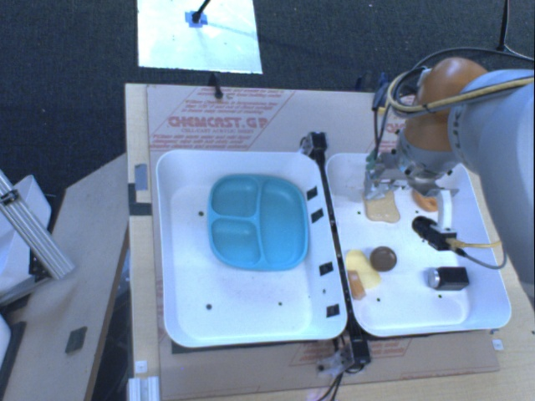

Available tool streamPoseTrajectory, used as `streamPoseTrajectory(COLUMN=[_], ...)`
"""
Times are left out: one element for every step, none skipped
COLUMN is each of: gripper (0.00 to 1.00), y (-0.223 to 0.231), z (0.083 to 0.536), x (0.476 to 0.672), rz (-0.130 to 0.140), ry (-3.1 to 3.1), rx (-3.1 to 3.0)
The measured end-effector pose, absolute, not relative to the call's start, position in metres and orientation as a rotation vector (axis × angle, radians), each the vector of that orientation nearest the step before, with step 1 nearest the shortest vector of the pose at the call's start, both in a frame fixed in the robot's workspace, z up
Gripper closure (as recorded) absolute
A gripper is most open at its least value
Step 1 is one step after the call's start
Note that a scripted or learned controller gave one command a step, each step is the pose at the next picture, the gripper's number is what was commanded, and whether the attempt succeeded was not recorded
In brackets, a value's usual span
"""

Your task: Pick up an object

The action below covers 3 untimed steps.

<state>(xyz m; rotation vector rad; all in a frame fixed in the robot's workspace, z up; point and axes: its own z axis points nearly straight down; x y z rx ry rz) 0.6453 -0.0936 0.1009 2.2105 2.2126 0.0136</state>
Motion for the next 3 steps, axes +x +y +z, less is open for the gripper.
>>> streamPoseTrajectory(gripper=[1.0, 1.0, 1.0], y=[-0.089, -0.095, -0.091], z=[0.161, 0.209, 0.274], x=[0.641, 0.635, 0.636], rz=[0.003, 0.004, 0.008], ry=[2.225, 2.22, 2.223], rx=[2.215, 2.218, 2.21])
